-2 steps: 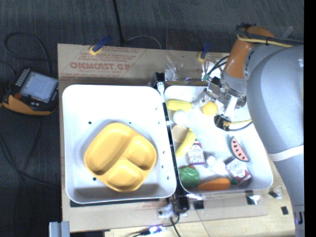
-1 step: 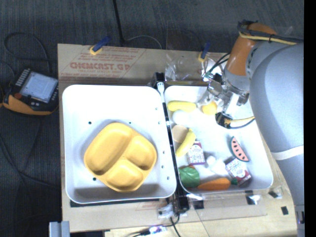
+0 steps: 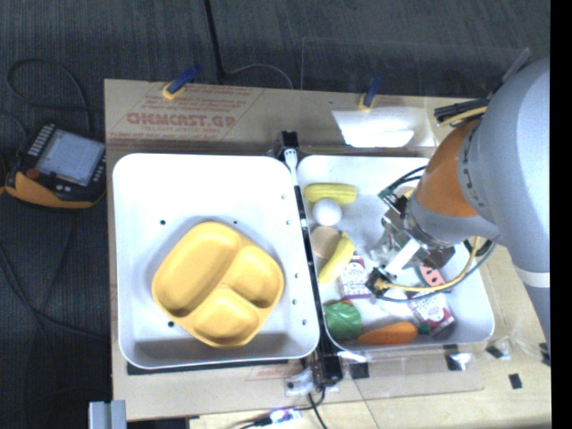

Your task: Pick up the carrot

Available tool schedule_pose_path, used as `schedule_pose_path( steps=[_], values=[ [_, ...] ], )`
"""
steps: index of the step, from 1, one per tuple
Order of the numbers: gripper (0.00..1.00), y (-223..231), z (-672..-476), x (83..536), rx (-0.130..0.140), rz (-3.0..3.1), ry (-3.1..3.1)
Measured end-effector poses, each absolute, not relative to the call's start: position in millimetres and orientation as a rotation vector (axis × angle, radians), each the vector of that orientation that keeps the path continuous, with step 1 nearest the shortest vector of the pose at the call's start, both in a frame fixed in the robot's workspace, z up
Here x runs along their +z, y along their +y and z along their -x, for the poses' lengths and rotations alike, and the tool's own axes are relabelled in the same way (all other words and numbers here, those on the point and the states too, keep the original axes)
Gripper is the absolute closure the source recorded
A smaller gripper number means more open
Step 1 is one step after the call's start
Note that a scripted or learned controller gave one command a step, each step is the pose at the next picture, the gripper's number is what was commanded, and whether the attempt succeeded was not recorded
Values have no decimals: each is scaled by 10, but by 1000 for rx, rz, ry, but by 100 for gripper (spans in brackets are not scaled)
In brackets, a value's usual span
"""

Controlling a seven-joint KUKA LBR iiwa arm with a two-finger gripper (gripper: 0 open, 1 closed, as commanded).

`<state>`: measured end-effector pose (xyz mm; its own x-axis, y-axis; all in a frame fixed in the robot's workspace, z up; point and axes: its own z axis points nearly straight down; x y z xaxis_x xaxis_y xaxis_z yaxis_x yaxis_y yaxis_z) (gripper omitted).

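The carrot (image 3: 388, 333) is orange and lies on its side along the front wall of the right bin (image 3: 474, 315). Its green leafy end touches a green pepper (image 3: 342, 318). My gripper (image 3: 396, 244) hangs over the middle of the right bin, behind the carrot and apart from it. The grey arm with its orange band (image 3: 447, 190) reaches in from the right and hides part of the bin's back right.
The right bin also holds a yellow corn cob (image 3: 331, 192), a white egg (image 3: 328, 213), a banana (image 3: 336, 256), small printed packets (image 3: 431, 309) and a pink item (image 3: 433, 276). A yellow divided dish (image 3: 219, 281) sits in the left bin (image 3: 134, 186).
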<state>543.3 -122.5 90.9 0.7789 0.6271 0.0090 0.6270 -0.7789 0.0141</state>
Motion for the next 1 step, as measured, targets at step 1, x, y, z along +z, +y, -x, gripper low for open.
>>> schedule_pose_path(
  steps=[1],
  values=[
    [100, -178, -6329, 1843, -1, -2729, 1558]
  ],
)
